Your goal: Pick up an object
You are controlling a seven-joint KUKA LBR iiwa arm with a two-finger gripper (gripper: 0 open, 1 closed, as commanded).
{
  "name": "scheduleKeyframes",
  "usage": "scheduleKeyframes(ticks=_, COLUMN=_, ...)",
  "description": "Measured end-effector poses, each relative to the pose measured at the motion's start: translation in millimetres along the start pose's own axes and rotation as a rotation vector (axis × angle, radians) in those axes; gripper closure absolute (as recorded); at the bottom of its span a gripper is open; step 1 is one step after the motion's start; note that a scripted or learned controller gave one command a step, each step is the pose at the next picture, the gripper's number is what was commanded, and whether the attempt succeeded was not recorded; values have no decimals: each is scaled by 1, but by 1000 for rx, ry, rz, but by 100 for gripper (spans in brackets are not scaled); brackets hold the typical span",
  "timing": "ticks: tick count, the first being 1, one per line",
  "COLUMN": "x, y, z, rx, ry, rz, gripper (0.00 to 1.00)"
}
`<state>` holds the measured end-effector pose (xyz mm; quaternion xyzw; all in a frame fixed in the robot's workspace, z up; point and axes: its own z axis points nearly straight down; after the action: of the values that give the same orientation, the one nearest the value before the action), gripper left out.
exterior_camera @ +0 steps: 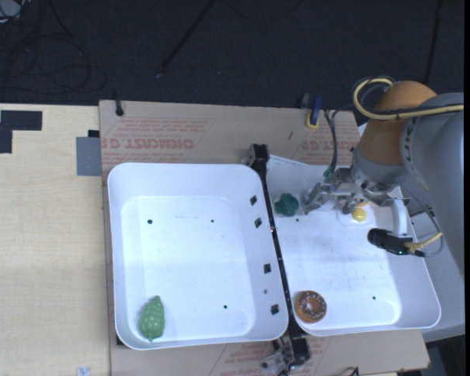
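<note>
A flattened cardboard sheet (pixel 189 134) is laid under two white bins, and its red printing is seen upside down and cannot be read surely. In the left bin (pixel 117 210) a light green lumpy object (pixel 151 318) is found. In the right bin (pixel 423 300) the gripper (pixel 323 197) is lowered; whether its fingers are open cannot be told. Just beside it a dark green object (pixel 287 204) is lying, near a yellow piece (pixel 359 215); a brown doughnut (pixel 309 306) is at the front.

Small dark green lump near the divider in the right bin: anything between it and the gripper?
Nothing visible. The small dark green lump lies on bare white floor of the right bin, just left of the gripper. The brown frosted doughnut sits far off, at the bin's near edge.
</note>
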<state>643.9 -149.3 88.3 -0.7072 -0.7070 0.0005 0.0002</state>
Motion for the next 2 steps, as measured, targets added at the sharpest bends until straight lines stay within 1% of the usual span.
scheduleKeyframes(ticks=1, x=-24, y=1, z=-4, rx=0, ry=5, rz=-4, gripper=0)
scheduleKeyframes(ticks=2, x=21, y=2, z=-115, rx=-10, ry=1, rz=-6, gripper=0)
